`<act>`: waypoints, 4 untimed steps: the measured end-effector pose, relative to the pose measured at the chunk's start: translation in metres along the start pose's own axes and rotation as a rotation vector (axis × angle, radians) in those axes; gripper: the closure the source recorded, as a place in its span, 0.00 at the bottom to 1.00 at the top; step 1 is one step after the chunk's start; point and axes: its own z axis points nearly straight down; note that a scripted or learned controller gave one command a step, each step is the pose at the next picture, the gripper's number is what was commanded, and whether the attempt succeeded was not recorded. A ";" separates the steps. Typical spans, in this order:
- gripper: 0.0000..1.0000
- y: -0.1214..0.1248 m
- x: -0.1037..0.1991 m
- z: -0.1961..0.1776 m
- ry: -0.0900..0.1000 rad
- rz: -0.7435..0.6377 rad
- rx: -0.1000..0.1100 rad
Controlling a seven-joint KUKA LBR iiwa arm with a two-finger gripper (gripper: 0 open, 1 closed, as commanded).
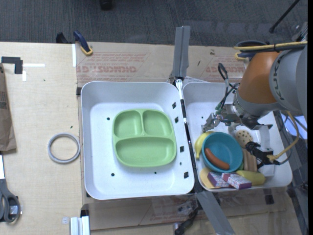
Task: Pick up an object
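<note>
The green tray [145,144] and blue bowl [223,152] look like smooth, glossy plastic; the bins [93,146] are smooth white plastic, the bench [39,106] matt wood.

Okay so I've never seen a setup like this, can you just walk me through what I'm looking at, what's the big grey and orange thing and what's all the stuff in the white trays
The picture comes from one camera fixed above a workbench, looking down at a slant. The big grey and orange thing is a robot arm reaching in from the right. At its tip is a gripper, low over the right bin; I can't tell whether its fingers are open or whether they hold anything.

The left bin holds a green divided plate. The right bin is crowded: a blue bowl with what looks like a toy sausage in it, a banana beside the bowl, and several smaller items along the front.

Outside the bins, a grey ring lies on the bench.
</note>
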 end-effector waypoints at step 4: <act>0.00 -0.053 -0.048 -0.016 0.002 -0.304 -0.020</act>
